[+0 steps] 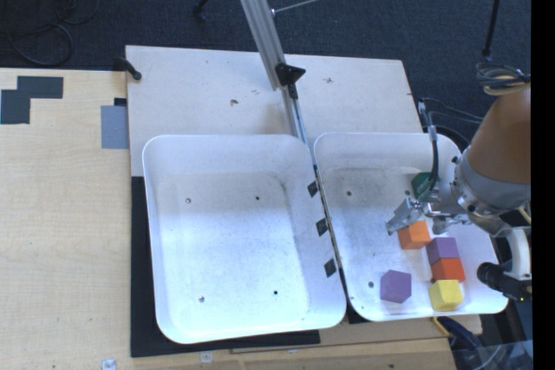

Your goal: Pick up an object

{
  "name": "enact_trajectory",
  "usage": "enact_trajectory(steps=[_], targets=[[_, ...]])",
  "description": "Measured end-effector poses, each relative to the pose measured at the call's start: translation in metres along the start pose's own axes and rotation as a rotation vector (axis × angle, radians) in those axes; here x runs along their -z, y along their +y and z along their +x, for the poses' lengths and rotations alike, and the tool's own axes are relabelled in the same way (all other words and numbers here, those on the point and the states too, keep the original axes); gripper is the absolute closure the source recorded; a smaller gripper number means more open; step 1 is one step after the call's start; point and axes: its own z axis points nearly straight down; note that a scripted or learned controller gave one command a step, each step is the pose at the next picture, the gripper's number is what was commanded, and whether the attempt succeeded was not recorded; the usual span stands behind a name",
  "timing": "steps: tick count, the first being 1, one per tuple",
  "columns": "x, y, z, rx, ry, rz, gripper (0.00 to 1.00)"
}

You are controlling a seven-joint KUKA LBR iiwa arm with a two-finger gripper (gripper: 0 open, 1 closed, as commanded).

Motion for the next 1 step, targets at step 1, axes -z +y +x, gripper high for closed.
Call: enact_trajectory(steps=[1], targets=[[-0.0817,0.0890,0.0137,0.010,0.000,0.003,0.00]])
